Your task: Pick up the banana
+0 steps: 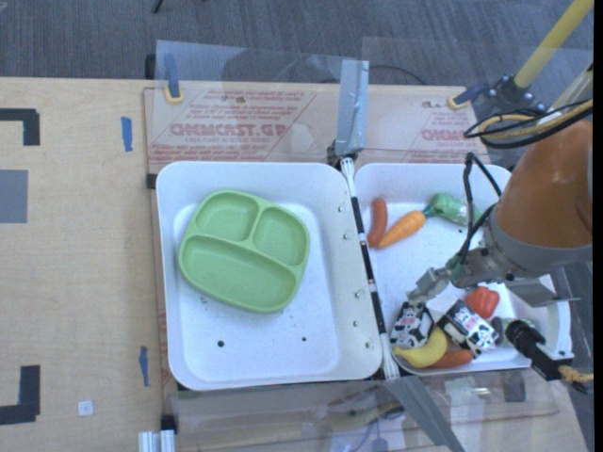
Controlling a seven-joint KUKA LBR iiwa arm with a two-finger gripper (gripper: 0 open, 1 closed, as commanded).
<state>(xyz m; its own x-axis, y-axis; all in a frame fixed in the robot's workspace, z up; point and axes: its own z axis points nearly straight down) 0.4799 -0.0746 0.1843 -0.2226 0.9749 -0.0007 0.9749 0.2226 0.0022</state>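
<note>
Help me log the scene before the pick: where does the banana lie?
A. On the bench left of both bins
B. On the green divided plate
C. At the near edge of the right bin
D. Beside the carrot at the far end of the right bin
C: the banana lies at the near edge of the right bin, just under the gripper, far from the green divided plate in the left bin.

Desk (66, 281): pale wood, matt. Both bins (283, 361) moulded in smooth white plastic, slight sheen. Green divided plate (245, 250): matt plastic. Banana (426, 351), carrot (403, 226) and other toy veg look like smooth plastic, somewhat glossy. Clear glossy plastic sheets (264, 73) seen behind bins, w/ printed paper backing (236, 125). Arm casing (551, 196) painted orange, satin. Floor (85, 17): grey carpet, rough.
</note>
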